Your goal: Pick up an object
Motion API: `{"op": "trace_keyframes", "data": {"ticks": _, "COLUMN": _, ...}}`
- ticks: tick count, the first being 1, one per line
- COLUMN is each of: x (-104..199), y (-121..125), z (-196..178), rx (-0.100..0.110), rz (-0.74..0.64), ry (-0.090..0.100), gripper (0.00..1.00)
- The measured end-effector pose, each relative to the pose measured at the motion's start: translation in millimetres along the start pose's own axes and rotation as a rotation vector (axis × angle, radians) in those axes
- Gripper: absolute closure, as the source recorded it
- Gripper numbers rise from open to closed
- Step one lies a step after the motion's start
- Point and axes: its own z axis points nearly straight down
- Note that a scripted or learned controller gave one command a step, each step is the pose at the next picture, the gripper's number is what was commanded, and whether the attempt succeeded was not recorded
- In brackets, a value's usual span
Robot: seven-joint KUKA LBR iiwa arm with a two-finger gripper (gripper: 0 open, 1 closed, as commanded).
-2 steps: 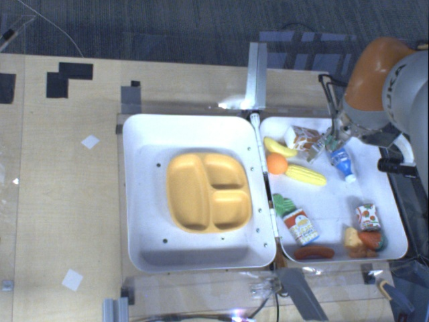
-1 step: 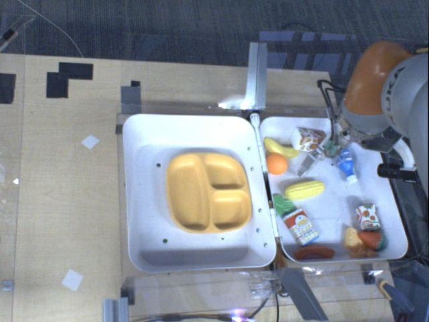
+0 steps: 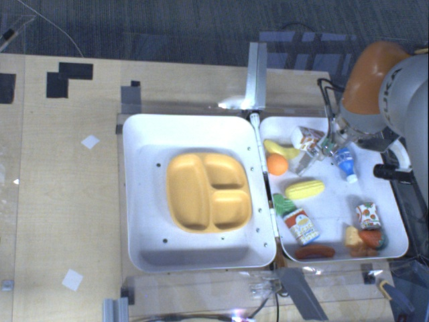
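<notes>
- The grey arm (image 3: 395, 92), with its orange band, reaches in from the right and bends down over the back of the right bin (image 3: 397, 200).
- Its claw (image 3: 310, 158) hangs low at that bin's rear left part, among the toys there; whether it is open or closed cannot be told, as the metal parts blur into the clutter.
- Just beside the claw lie a yellow banana (image 3: 280, 149), an orange ball (image 3: 277, 164) touching the banana's near side, and a small white carton (image 3: 305, 138) with red print.
- A little blue bottle (image 3: 346, 164) with a white cap lies tilted to the right of the claw, close under the wrist.
- A yellow corn cob (image 3: 305, 190) lies near the bin's middle, just in front of the claw and apart from it.
- Nearer the camera sit a green-topped red packet (image 3: 297, 220), a brown sausage (image 3: 314, 251) at the front wall, a small red-and-white box (image 3: 367, 215) and a heap of orange and red pieces (image 3: 364, 240) (too small to name surely).
- The left bin (image 3: 144, 200) holds a yellow divided tray (image 3: 208, 191), lying flat in its middle, with one long compartment and two smaller ones.
- Both bins rest side by side, touching, on the pale wooden tabletop (image 3: 60, 200).
</notes>
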Motion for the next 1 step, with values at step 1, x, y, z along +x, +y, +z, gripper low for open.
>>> {"op": "trace_keyframes", "data": {"ticks": 1, "x": -18.6, "y": -12.4, "z": -0.7, "rx": 0.01, "rz": -0.398, "ry": 0.0, "gripper": 0.0}}
